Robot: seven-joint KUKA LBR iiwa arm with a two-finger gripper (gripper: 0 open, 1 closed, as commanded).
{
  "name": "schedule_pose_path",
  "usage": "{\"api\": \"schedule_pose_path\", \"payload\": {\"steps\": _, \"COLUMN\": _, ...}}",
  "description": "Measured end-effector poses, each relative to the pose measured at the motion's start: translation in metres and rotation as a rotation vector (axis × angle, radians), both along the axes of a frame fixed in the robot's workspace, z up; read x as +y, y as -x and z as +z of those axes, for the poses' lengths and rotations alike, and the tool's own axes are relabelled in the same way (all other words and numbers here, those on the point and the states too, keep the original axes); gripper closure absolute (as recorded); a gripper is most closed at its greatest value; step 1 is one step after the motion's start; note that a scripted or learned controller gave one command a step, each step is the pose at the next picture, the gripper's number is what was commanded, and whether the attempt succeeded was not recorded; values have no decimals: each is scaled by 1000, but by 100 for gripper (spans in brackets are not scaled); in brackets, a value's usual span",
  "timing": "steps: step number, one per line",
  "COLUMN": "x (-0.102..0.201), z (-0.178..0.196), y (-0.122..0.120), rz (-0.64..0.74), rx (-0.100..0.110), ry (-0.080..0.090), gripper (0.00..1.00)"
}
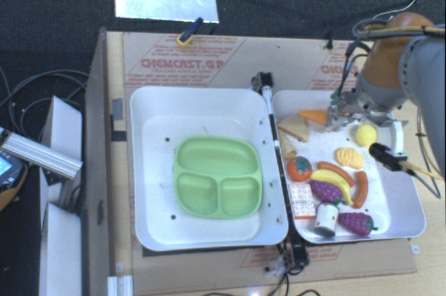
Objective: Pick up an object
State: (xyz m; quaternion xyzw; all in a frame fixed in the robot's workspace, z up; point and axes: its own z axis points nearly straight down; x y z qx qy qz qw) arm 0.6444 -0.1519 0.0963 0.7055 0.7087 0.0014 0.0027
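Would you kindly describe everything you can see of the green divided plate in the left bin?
The green divided plate is pale lime green and looks like smooth moulded plastic, a rounded rectangle with a raised rim. Ridges split it into three compartments: one long section across the far side and two smaller ones nearer the camera. It lies flat and upright, slightly rotated, near the middle of the left bin, resting on the bin's floor. Nothing lies in it or touches it otherwise.

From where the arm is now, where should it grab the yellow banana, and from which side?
Grip the banana across its middle, coming straight down from above. It lies flat and curved, narrow across, so the pincer could span it there. The hot dog and purple grapes press close alongside, so finger room looks tight; the ends seem no freer.
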Motion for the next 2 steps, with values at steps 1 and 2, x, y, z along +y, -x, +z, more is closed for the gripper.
{"api": "schedule_pose_path", "payload": {"steps": 1, "x": -56, "z": 61, "y": 69, "rz": -4, "rx": 3, "ry": 1, "gripper": 100}}
{"api": "schedule_pose_path", "payload": {"steps": 2, "x": -42, "z": 91, "y": 10, "rz": 0, "rx": 0, "ry": 0, "gripper": 100}}
